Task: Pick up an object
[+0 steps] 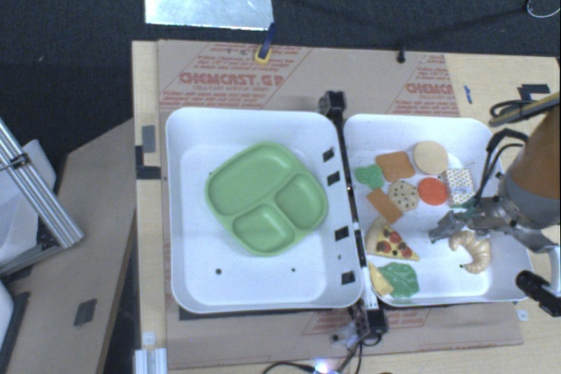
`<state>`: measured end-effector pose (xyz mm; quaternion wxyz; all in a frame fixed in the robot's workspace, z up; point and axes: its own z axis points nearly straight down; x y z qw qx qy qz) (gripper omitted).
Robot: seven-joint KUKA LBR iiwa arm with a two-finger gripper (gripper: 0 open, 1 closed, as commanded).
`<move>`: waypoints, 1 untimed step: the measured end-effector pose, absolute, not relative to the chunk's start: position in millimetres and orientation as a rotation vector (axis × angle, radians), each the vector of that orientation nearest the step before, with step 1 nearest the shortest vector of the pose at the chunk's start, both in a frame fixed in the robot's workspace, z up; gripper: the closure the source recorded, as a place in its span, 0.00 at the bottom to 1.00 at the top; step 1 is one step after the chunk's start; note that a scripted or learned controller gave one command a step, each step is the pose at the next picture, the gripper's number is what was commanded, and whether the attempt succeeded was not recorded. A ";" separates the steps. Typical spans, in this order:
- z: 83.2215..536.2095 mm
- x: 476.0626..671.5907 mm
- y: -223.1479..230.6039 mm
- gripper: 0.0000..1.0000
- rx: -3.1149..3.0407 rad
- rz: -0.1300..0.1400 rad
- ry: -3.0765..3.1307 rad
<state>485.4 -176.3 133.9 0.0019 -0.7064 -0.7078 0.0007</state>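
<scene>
My gripper (449,228) hangs low over the right bin (503,280), reaching in from the right edge. It sits just above a tan croissant (477,255), which lies at its lower right. To its left is a pizza slice (391,243). A red tomato slice (433,191) and a patterned square (459,184) lie just beyond it. Nothing can be seen held in the gripper.
The right bin also holds a speckled cookie (403,194), an orange wafer (383,206), a toast piece (395,165), a pale round biscuit (430,157), and green leaves (400,278). A green divided plate (266,197) lies in the left bin (191,276).
</scene>
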 end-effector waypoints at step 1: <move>82.1 485.8 -175.9 0.00 -2.219 0.000 -2.222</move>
